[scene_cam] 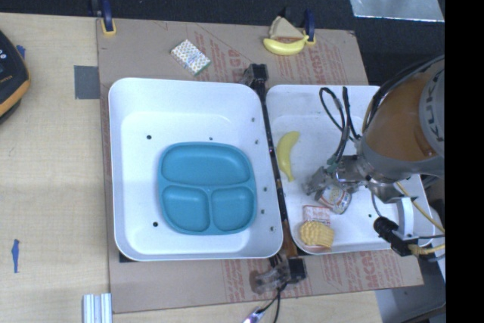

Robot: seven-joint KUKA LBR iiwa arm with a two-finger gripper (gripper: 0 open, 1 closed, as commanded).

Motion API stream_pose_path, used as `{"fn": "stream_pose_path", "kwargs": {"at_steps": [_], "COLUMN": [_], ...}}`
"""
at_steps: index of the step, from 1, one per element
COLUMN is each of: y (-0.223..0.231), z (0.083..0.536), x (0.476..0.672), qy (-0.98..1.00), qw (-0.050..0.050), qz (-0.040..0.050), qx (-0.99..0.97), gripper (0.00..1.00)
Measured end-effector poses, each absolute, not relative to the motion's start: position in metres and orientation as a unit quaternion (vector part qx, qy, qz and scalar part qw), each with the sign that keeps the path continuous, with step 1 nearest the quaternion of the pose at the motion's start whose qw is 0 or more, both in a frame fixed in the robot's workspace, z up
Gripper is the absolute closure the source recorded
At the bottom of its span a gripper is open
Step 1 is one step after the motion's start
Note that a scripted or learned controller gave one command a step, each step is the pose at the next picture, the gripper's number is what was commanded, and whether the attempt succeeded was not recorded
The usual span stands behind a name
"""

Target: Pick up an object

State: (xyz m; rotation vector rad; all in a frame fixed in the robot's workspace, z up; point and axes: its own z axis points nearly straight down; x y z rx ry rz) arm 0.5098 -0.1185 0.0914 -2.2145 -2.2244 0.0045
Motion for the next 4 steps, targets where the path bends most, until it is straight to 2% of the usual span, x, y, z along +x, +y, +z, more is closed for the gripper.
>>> {"fn": "stream_pose_path", "kwargs": {"at_steps": [1,2,3,4], "y": [-0.120,-0.100,-0.100,-0.125], "z": [0.102,0.213,0.213,0.168], "x": [0.510,0.604,0.604,0.513], "qy": [-0.710,-0.709,-0.709,-0.709], "qw": [0.001,0.000,0.001,0.002], "qz": [0.0023,0.0002,0.0010,0.0018], "qx": [-0.705,-0.706,-0.705,-0.706], "gripper": [1.00,1.00,0.00,0.00]}}
